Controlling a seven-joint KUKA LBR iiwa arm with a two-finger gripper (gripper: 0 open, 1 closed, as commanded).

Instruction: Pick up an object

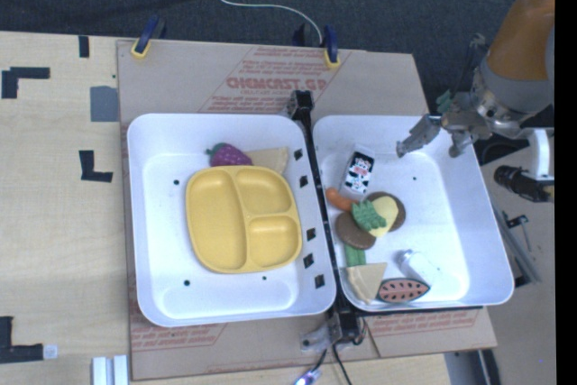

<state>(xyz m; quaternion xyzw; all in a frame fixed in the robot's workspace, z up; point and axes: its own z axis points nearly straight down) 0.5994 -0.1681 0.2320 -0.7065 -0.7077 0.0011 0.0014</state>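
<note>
Hovering over rt bin's [469, 221] upper rim, tool [435, 136] w/ fingers spread, gripping nothing; 2 white bins, 1 yellow tray [243, 219] in left bin; 1 milk carton [359, 172] in rt bin, long axis roughly top-bottom

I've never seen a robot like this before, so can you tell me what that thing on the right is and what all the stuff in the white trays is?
That is a robot arm, grey and orange, seen by a camera looking down from above. At its end is a gripper with two fingers, open and holding nothing. It hovers over the right bin, which holds toy food: a little milk carton, a carrot, a watermelon slice and a few more pieces. The left bin holds a yellow divided plate and purple grapes. The robot's job is to pick up something.
</note>
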